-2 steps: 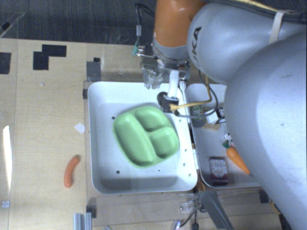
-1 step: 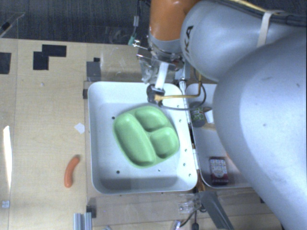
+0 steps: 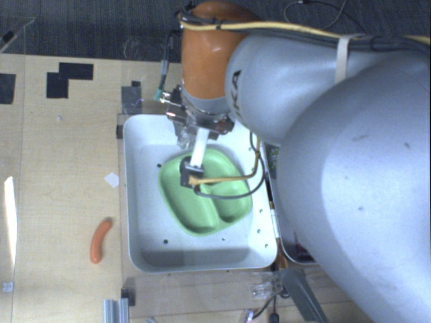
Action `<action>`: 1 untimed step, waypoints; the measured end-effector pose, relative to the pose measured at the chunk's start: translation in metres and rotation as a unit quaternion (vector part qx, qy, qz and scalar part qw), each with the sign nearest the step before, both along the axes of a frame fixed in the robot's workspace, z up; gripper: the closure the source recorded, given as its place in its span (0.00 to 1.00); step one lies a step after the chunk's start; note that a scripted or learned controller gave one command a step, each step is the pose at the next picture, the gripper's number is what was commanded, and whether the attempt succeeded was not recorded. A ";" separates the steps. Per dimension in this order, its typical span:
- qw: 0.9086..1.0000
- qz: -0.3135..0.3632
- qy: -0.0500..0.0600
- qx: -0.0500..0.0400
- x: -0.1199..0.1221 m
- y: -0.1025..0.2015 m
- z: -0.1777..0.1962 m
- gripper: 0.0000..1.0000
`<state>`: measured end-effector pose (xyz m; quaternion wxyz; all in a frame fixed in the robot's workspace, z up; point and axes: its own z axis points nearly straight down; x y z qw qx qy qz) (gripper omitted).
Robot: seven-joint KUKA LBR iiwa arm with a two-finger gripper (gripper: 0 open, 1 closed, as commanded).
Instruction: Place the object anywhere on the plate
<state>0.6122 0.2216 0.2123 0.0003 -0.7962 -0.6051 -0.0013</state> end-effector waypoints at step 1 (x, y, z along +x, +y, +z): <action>1.000 0.019 0.000 0.001 -0.089 0.014 0.057 1.00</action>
